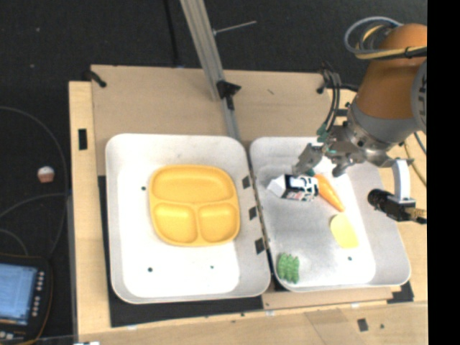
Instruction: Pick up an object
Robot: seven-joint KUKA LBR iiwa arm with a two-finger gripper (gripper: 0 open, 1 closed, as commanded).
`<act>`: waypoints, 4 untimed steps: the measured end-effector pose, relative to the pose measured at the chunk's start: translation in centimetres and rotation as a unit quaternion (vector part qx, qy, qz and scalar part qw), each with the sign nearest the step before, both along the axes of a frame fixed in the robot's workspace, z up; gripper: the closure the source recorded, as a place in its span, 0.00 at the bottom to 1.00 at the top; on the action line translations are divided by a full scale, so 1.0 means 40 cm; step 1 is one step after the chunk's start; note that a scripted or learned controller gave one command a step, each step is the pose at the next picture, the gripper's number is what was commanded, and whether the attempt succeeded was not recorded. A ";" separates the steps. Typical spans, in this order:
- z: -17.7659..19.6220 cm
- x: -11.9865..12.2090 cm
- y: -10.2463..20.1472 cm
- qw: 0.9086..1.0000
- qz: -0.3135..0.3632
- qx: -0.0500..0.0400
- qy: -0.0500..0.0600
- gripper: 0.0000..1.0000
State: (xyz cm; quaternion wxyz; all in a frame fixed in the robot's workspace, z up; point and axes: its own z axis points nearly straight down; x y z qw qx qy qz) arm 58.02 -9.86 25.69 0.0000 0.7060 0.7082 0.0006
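The right bin [384,261] holds a small white carton with dark print [294,187], an orange carrot [330,192], a pale yellow piece [344,231] and a green broccoli-like piece [288,266]. My gripper [323,163] hangs over the bin's far part, just above and behind the carton and the carrot. Its two fingers stand apart, one toward the carton and one toward the carrot's top end. It is open with nothing between the fingers.
The left bin [129,264] bears a yellow divided tray [194,204] in its middle. A slanted metal rail [208,56] runs down to the gap between the bins. A black fitting [392,205] sits at the right bin's right edge.
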 end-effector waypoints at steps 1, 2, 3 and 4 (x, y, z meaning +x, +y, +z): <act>0.000 0.000 0.000 1.000 -0.001 0.000 0.000 0.00; -0.158 0.003 -0.002 1.000 -0.002 -0.001 0.003 0.00; -0.265 -0.001 -0.004 1.000 -0.002 -0.001 0.003 0.00; -0.396 -0.003 -0.008 1.000 -0.003 -0.001 0.003 0.00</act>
